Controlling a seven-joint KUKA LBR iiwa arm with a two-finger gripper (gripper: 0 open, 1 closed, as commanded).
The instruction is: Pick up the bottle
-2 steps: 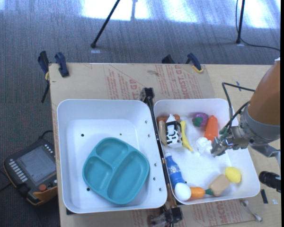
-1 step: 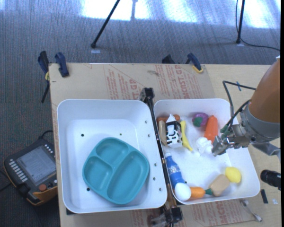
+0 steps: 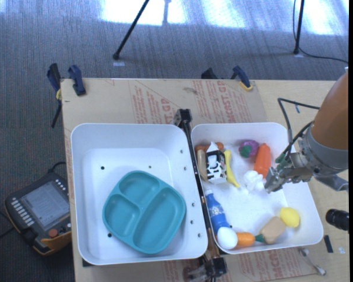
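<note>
In right bin point(image 3: 294, 135) | slim blue plastic bottle point(image 3: 215, 209) lying flat | tool point(image 3: 275, 181) grip unclear

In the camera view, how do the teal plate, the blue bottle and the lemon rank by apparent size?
1. teal plate, clearly largest
2. blue bottle
3. lemon, smallest

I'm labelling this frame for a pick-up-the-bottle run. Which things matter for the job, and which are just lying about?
Job: blue bottle, gripper, right bin.

Lying about: teal divided plate, left bin, milk carton, carrot, lemon, egg, banana.
</note>
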